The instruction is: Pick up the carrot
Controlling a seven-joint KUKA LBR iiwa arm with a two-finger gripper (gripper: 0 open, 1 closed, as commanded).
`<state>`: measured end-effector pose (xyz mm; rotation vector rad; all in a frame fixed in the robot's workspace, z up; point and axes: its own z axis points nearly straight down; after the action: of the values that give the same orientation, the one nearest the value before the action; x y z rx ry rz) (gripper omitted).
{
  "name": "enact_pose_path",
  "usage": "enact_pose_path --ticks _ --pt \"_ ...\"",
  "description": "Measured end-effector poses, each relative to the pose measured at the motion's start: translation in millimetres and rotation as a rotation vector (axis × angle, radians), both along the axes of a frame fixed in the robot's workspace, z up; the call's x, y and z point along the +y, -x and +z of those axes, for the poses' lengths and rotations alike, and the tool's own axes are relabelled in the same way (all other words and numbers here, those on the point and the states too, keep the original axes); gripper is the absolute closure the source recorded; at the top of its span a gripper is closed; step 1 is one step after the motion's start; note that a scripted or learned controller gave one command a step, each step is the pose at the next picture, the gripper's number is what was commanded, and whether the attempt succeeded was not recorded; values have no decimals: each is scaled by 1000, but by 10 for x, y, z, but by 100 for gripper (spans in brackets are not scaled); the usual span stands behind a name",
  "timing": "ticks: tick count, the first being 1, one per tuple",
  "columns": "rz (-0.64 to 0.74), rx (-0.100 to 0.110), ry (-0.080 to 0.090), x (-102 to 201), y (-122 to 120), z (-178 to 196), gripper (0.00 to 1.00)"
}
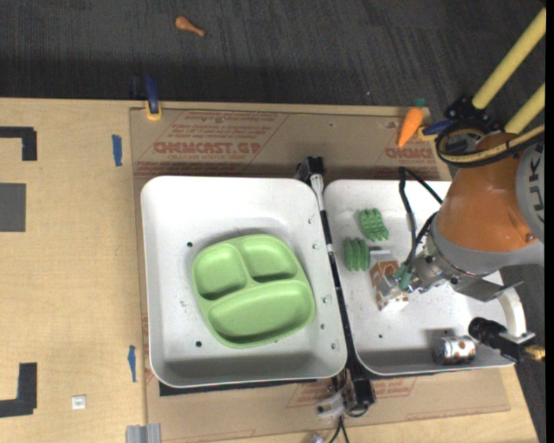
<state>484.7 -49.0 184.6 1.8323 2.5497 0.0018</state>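
Your arm (485, 208) is in from the right, the orange band sitting over the right bin (407, 346), and the gripper (405, 279) is down low in the middle of that bin. It hangs right against a small brown and white item (385, 282) lying on the bin floor. From this angle you can't make out whether the gripper is open or closed, or whether it has any hold on that item at all. The wrist blocks the view.

Now look at the carrot (409, 125): it's not in either bin. It lies on the brown board (260, 138) just past the far rim of the right bin, its green top pointing away from the bins and its orange tip angled back toward them. That's well apart from where your gripper is.

Also in the right bin are two green ridged pieces (373, 224), one beyond the other, close to the wall shared with the left bin. The nearer one (356, 253) lies just beside the brown and white item.

The left bin (164, 260) holds a green divided plate (253, 288), lying flat and turned a little askew.

Out on the dark floor beyond the bench there's a small orange thing (189, 26), too small for you to identify.
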Motion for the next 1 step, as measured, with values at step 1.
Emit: enact_pose_path --ticks 1 --pt "162 2 -1 564 51 0 100"
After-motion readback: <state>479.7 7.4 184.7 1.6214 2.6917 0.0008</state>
